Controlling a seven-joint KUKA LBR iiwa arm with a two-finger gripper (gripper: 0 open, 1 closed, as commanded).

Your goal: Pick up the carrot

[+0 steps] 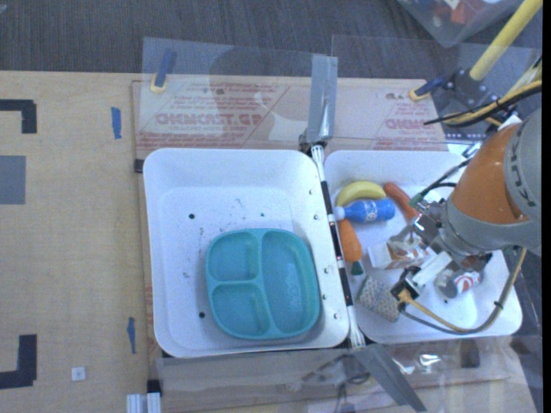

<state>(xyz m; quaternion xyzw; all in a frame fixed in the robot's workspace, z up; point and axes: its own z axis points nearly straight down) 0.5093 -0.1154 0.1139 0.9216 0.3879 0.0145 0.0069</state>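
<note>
The carrot [349, 241] is a short orange piece lying lengthwise against the left wall of the right bin [508, 321], its dark green end pointing toward the front. My gripper [411, 263] hangs low over the middle of that bin, a short way to the right of the carrot and apart from it. A small brownish item [399, 249] lies right at the gripper, partly hidden by it. The grey arm with its orange band [482, 188] comes in from the right and covers the bin's right part.
The right bin also holds a yellow banana [360, 191], a blue bottle [372, 211], an orange-red sausage-like piece [401, 199], a speckled grey sponge [376, 297] and a red-and-white object [466, 282]. A teal divided plate [262, 284] lies in the left bin [225, 172].
</note>
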